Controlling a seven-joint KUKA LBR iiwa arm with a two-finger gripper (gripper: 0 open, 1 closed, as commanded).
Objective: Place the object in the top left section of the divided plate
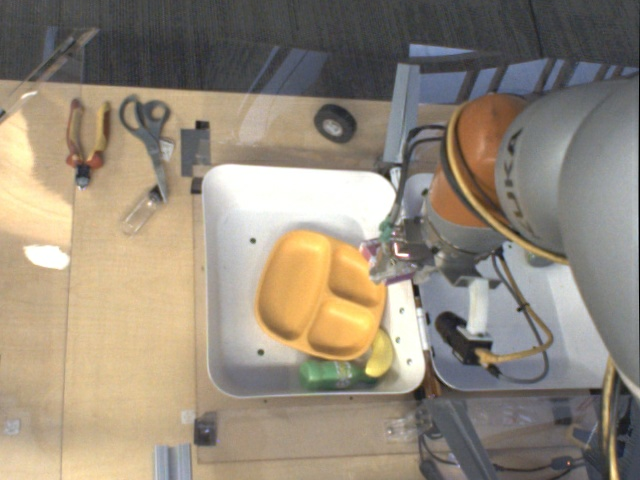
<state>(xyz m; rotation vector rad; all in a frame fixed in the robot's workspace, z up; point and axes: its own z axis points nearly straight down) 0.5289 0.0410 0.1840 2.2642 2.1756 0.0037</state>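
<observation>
**Arm at the plate's right rim**

Grey arm (560, 168) looms closest. Left bin (230, 268) carries the yellow plate (320, 293); a green object (330, 373) lies against the bin's lower edge, probably light, slippery plastic, best pinched mid-body. Gripper (392, 256) hovers at the plate's right rim; its opening cannot be made out.

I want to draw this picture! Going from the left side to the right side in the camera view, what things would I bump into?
Red-handled pliers → scissors → yellow divided plate in the left white bin → claw → grey arm with the orange band.
</observation>
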